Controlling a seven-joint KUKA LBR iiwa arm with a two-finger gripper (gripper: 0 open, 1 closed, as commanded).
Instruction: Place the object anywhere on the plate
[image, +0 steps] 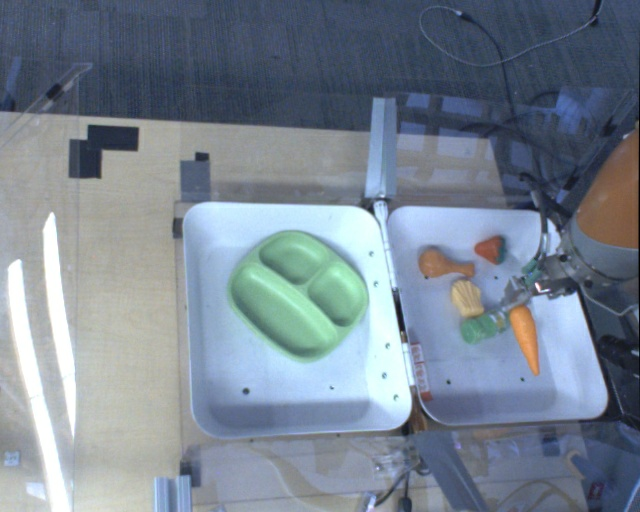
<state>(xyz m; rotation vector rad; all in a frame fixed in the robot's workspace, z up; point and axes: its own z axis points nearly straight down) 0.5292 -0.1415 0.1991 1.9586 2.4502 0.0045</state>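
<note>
A green plate (297, 293) with three compartments lies in the left bin (215, 390). In the right bin (570, 395) lie several toy foods: an orange drumstick (443, 264), a small red-orange piece (490, 248), a yellow corn-like piece (466, 296), a green piece (480, 328) and an orange carrot (526, 338). My gripper (522, 290) hangs over the right bin's right half, just above the carrot's top end and right of the yellow piece. I see nothing held in it.
A metal divider post (381, 150) stands behind the seam between the two bins. The arm's orange band (612, 205) fills the right edge. Cables run over the dark floor at the back right. Light wooden bench spreads to the left.
</note>
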